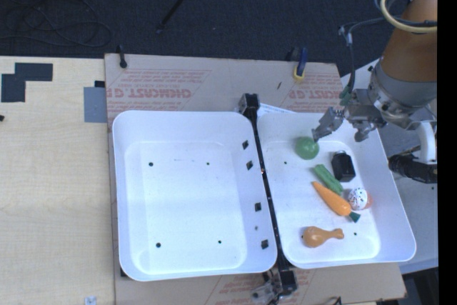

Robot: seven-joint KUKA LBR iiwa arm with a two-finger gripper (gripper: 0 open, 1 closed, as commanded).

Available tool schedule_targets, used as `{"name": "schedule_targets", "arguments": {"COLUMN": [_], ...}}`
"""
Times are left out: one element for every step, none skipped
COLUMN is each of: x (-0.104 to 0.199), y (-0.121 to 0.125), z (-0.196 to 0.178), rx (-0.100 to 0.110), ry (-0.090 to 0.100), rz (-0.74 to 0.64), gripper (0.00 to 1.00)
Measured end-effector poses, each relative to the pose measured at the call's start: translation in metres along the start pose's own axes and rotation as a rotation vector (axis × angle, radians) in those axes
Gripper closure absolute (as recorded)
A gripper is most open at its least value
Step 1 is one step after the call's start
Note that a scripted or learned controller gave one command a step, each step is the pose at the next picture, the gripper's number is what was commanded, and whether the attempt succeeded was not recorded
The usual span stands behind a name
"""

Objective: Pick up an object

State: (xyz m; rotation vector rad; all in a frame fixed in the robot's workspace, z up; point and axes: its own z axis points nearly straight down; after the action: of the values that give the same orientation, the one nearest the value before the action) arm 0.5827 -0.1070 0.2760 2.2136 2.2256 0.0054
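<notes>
The right bin point(394, 236) holds several small things: a green ball point(308, 148), a black block point(343, 166), a green pod point(328, 177), an orange carrot point(331, 198), a white ball with red marks point(358, 198) and a tan gourd-shaped toy point(320, 236). My gripper point(344, 129) hangs over the bin's far edge, above and just right of the green ball. It is open, its fingers point(325, 126) spread wide with nothing between them.
The left bin point(125, 153) lies beside the right one, with a black divider rail point(258, 175) between them. Both rest on a cardboard sheet point(178, 86). A clamp point(299, 66) stands at the cardboard's back edge. Cables trail near the arm at right.
</notes>
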Motion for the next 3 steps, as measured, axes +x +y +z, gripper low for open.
{"name": "schedule_targets", "arguments": {"x": [-0.069,-0.035,-0.037], "y": [-0.093,-0.048,-0.049], "z": [0.045,0.194,0.178], "rx": [0.015,0.004,0.008], "ry": [0.002,-0.001,0.001], "rz": [0.014,0.004,0.01], "gripper": [0.0,0.0,1.0]}}
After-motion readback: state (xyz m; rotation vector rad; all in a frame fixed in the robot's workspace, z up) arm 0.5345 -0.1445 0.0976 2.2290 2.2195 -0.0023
